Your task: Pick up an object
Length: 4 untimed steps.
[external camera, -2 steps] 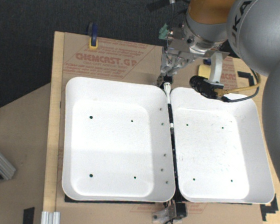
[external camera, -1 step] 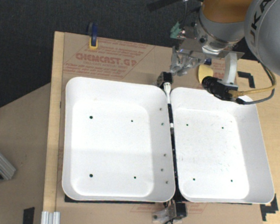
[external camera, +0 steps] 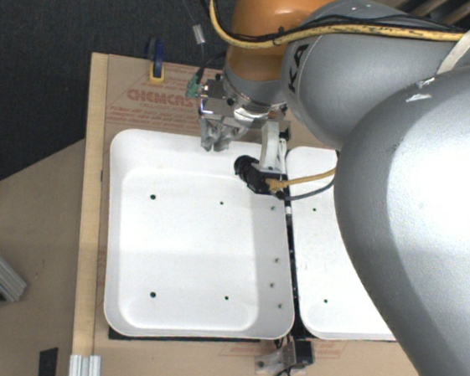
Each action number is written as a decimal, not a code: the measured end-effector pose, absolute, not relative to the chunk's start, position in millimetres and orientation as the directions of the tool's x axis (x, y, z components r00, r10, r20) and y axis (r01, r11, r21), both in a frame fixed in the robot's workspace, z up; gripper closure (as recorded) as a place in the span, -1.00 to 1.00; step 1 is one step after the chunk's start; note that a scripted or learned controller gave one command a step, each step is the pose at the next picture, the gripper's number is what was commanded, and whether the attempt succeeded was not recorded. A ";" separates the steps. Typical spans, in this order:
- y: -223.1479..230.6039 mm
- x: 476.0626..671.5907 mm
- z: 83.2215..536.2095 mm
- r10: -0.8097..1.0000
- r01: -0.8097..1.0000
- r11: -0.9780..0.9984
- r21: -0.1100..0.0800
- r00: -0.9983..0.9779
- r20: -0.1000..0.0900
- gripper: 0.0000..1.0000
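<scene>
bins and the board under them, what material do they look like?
The shallow white left bin looks like moulded plastic with a semi-gloss finish: rounded corners, a soft sheen and small dark holes in the floor. The shallow white right bin looks the same. The tan printed board under them is probably matte corrugated cardboard, going by its red printed lettering and raw brown edge.

From my seat, the arm (external camera: 407, 160) ran off the top and right edges and covered most of the right bin (external camera: 323, 303). The tool (external camera: 213, 142) was too small for me to read its fingers. The desk (external camera: 89, 208) was cut off at the bottom.
</scene>
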State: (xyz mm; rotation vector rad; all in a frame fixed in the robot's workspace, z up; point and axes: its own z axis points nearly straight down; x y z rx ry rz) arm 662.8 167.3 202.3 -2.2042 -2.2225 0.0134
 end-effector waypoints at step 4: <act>226.2 666.2 228.9 1.000 1.000 0.003 -0.002 -0.003 0.000 1.00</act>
